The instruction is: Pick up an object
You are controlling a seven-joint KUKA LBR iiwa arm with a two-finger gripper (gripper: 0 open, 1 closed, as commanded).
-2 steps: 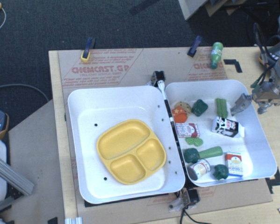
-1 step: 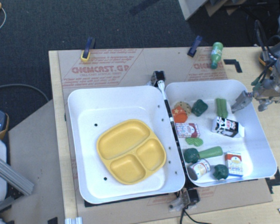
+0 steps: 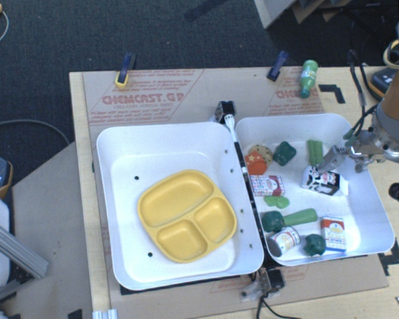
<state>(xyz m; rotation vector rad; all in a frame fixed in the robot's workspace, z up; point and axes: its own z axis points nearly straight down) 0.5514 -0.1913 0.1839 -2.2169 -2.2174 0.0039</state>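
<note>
Black-and-white carton point(image 3: 322, 181) lies in the right bin point(image 3: 372, 206), beyond the red box point(image 3: 333, 234) at that bin's near edge. From the carton, my gripper point(image 3: 334, 157) sits just past its far edge, touching or nearly so (I cannot tell its finger state). Carton's long axis runs roughly left-right.
</note>
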